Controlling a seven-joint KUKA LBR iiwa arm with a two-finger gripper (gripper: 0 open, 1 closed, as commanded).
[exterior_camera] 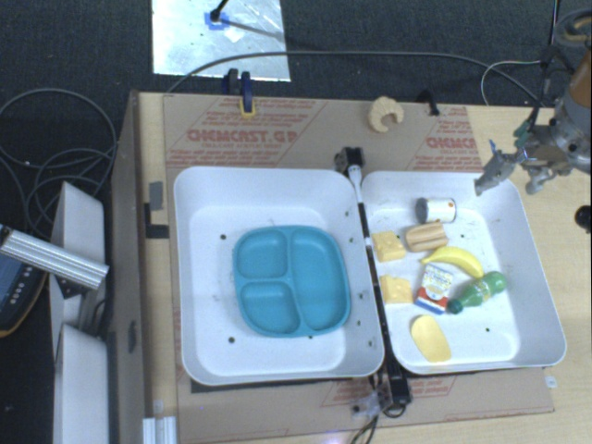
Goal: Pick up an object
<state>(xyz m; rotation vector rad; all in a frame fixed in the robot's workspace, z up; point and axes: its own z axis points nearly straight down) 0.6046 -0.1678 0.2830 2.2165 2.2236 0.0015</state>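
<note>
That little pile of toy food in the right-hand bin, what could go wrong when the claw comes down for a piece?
1. The banana, bread roll, small carton and green bottle lie touching or nearly so; fingers could bump a neighbour or catch two.
2. The gripper sits above the right bin's far rim, so a low approach might clip it.

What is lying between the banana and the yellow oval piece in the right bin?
In the camera view, a small red and white carton lies between the banana and the yellow oval piece, with a green bottle just to its right.
</note>
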